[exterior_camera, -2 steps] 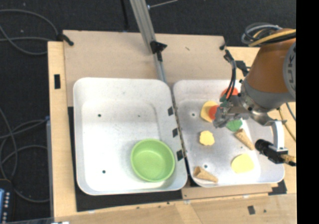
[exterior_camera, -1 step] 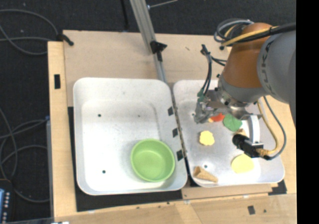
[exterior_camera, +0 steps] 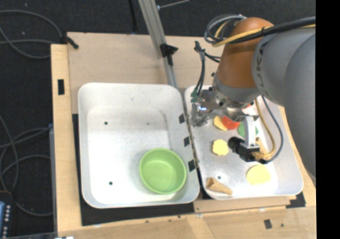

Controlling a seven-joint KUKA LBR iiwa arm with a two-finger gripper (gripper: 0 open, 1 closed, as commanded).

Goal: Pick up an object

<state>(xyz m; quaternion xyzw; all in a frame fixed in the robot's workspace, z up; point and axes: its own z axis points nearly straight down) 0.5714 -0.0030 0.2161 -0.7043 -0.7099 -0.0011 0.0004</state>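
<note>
Gripper (exterior_camera: 198,114): low over the left edge of the right bin, close to the wall shared by the two bins; whether it is spread or pressed together cannot be told, and nothing shows in its grasp.
Bench (exterior_camera: 106,57): pale wooden board under both bins, dark floor with cables around it.
Left bin (exterior_camera: 95,100): shallow, white, with a few dark specks on its floor.
Green bowl (exterior_camera: 162,171): upright in the left bin's near right corner, close to the dividing wall.
Metal bar (exterior_camera: 151,15): slants down from the top of the view toward the far end of the gap between the bins.
Right bin (exterior_camera: 289,177): white, holds the small loose objects.
Tan cone (exterior_camera: 219,185): lies on its side by the near rim.
Yellow lump (exterior_camera: 220,147): mid-bin, just below the gripper.
Red piece (exterior_camera: 228,123): beside the gripper, partly under the wrist.
Green piece (exterior_camera: 243,129): just right of the red piece, partly hidden.
Yellow disc (exterior_camera: 258,175): flat, near the front right.
Arm (exterior_camera: 287,68): grey with an orange band, reaches in from the right.
</note>
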